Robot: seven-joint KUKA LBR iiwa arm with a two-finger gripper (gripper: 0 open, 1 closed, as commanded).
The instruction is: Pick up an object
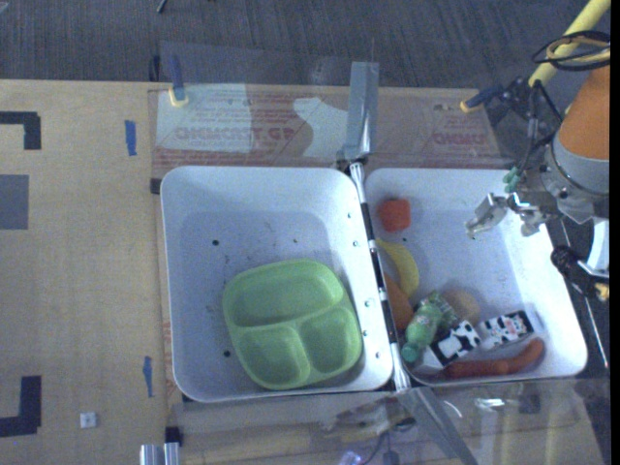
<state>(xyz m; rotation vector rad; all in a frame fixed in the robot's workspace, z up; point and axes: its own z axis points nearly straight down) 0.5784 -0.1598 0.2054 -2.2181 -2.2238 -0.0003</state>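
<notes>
Objects for picking lie in the right bin (542, 260), clustered along its near wall and its left wall. Nearest the camera, one reddish sausage-shaped item (494, 361) lies with its long axis running left to right, rising slightly toward the right end. Just behind it, one black-and-white cow-patterned piece (455, 340) and one box with red and dark print (509, 327) lie in a line on a similar axis; their labels are too small to read. One green bottle-like item (423, 323) leans in the near-left corner, partly covered by its neighbours. One tan rounded item (463, 303) sits behind it, hard to identify. One yellow banana (404, 267) runs along the left wall, long axis near to far, with an orange piece (399, 303) touching its near end. One red-orange block (393, 214) sits farther back. The left bin (194, 211) holds one green divided plate (291, 323). The gripper (504, 213) hovers over the far right of the right bin, jaws apart, clamped on nothing; the arm is cut off at the frame edge.
</notes>
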